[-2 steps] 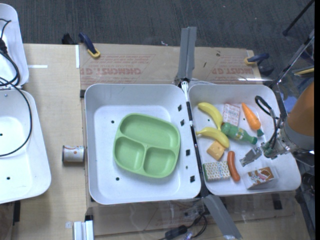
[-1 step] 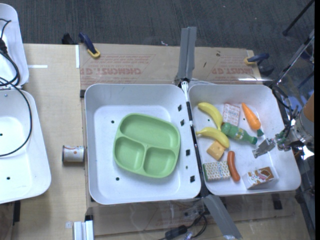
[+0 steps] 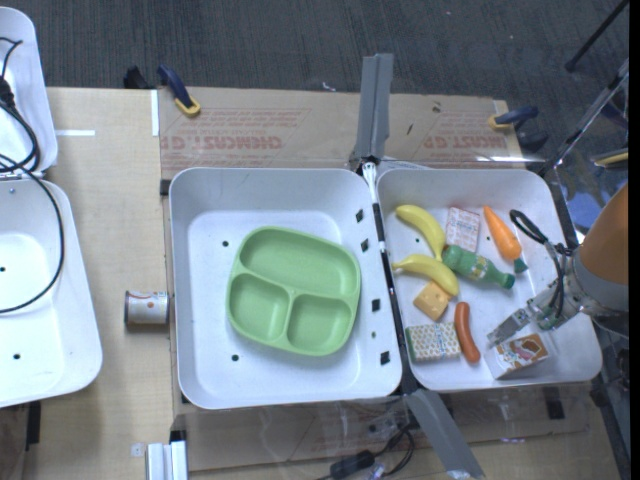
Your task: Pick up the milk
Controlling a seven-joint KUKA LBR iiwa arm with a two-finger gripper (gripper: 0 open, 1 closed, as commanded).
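Observation:
The milk (image 3: pixel 522 353), a small white carton with a red and orange print, lies on its side in the right bin (image 3: pixel 570 368) near the front right corner. My gripper (image 3: pixel 515 325) hangs low over the bin, right above the carton's upper left edge and close to it. The view does not show whether they touch. Nothing is visibly held. The arm comes in from the right edge, its orange band (image 3: pixel 610 248) showing above the wrist.
The right bin also holds two bananas (image 3: pixel 425 230), a pink-white box (image 3: pixel 462 228), a carrot (image 3: pixel 503 234), a green bottle (image 3: pixel 478 266), a cheese wedge (image 3: pixel 432 300), a sausage (image 3: pixel 466 330) and a cracker box (image 3: pixel 432 342). A green divided plate (image 3: pixel 293 290) lies in the left bin.

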